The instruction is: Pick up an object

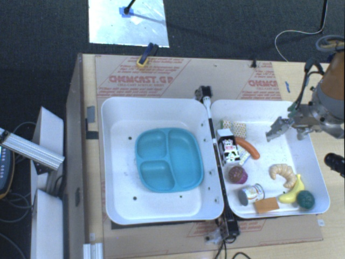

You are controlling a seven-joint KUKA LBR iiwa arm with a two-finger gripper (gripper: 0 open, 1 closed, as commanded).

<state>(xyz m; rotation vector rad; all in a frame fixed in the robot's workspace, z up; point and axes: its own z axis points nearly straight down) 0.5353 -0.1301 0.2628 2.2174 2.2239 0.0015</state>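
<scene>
My gripper [288, 131] hangs over the upper right part of the right bin [318, 171]. Its two fingers are spread open with nothing between them. Below it in this bin lie an orange sausage [249, 148], a black-and-white carton [229, 150], a purple fruit [237, 174], a pale croissant [283, 171], a yellow banana [292, 190], a dark green ball [305, 199], a small tin can [252, 192] and an orange block [266, 205]. A speckled cracker [237, 128] rests near the bin's upper left. The gripper touches none of them.
The left bin [116, 144] holds a blue divided plate [168, 159]. A black divider rail [214, 150] runs between the bins. A cable [294, 36] loops across the bench's far right corner. A yellow-and-blue tool [145, 55] lies at the bench's back edge.
</scene>
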